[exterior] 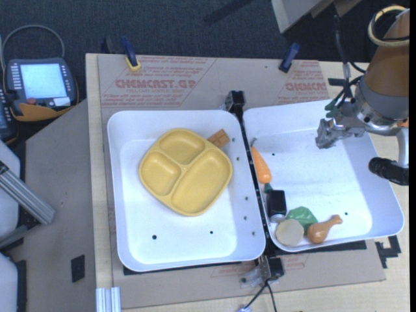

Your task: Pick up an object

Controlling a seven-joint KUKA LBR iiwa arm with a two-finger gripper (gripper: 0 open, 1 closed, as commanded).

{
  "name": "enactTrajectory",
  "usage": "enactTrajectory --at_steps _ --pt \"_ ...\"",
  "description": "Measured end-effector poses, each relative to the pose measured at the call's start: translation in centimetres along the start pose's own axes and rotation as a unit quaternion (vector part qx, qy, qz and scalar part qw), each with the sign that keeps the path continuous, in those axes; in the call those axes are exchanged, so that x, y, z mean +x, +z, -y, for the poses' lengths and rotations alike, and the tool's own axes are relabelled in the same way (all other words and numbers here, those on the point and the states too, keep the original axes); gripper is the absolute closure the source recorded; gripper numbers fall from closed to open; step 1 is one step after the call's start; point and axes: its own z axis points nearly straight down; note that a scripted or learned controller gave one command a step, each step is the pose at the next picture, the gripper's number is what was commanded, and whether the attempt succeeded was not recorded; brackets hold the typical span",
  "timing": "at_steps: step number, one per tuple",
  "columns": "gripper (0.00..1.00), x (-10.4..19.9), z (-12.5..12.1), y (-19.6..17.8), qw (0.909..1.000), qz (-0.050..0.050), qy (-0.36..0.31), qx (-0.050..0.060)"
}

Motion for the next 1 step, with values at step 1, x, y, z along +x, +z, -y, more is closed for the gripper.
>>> enactTrajectory --at_steps 1 --pt "1.0 -0.02 -0.09 -1.35 1.0 0.0 0.0 0.002"
